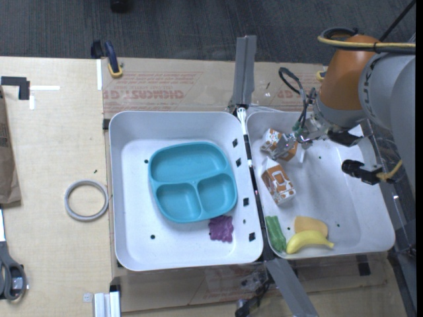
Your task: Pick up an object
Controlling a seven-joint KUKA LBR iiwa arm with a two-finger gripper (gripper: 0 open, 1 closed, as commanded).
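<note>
Hand (303, 137) is down in the far corner of the right bin (370, 243), right at the upper snack packet (279, 144), the crumpled white and orange one. From this angle I honestly can't tell whether it has clamped onto the packet or is just sitting against it, wrist and cable are in the way.

If I'm picking that packet, I'd want the grab on the bulky middle, not a loose foil edge, since crinkly wrap slips out easily. It's also close to the bin's inner wall, so I'd lift straight up before swinging anywhere. The second packet (278, 183) lies just beside it, toward the near side, and I'd watch it doesn't get dragged along.

Other options in the same bin: banana (309, 243) and a yellow piece (310, 226) touching it, plus a green thing (275, 233) at the near corner. The left bin (125, 197) has a blue divided tray (192, 181) and a purple grape bunch (221, 228).

Writing: the cardboard (158, 84) on the worktop behind the bins has red print, but it's too faint for me to read. Packet labels are too small too.
</note>
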